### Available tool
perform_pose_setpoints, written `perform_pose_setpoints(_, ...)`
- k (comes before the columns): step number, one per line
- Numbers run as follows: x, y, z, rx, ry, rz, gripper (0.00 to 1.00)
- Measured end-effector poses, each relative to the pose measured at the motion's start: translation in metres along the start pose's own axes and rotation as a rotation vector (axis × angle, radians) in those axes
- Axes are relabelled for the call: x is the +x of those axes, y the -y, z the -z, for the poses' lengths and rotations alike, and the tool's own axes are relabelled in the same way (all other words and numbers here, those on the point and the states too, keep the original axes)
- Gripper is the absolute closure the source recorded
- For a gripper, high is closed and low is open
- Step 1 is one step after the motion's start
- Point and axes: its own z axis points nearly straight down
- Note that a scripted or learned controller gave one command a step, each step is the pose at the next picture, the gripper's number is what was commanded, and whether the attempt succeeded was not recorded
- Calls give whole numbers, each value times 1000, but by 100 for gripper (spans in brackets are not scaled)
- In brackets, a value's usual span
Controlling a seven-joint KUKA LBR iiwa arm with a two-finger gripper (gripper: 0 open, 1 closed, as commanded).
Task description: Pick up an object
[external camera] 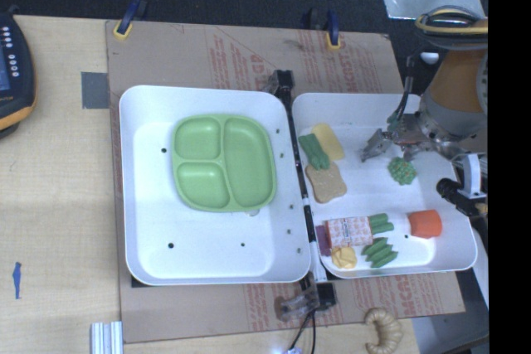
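Observation:
The right bin [365,191] holds several toy foods: a yellow piece [328,140], a dark green pickle [314,151], a tan toast slice [325,183], a green broccoli floret [402,171], an orange-red cup [425,224], a small printed box [348,230], green bean pods [381,249] and a small yellow bit [343,258]. My gripper [392,147] hangs low over the bin's upper right part, just above and left of the broccoli. Its fingers look spread, with nothing between them.
In the left bin [133,178] lies a green divided plate [224,162]. A dark pendant [12,70] sits at the far left of the bench. Clamps [332,29] hold the cardboard's back edge. A tan curled object [383,329] lies below the right bin.

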Motion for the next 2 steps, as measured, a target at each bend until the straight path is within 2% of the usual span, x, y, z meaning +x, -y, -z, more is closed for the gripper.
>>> perform_pose_setpoints(1,-35,-5,127,2,0,-3,0)
perform_pose_setpoints(2,-36,-3,41,10,-3,-1,0)
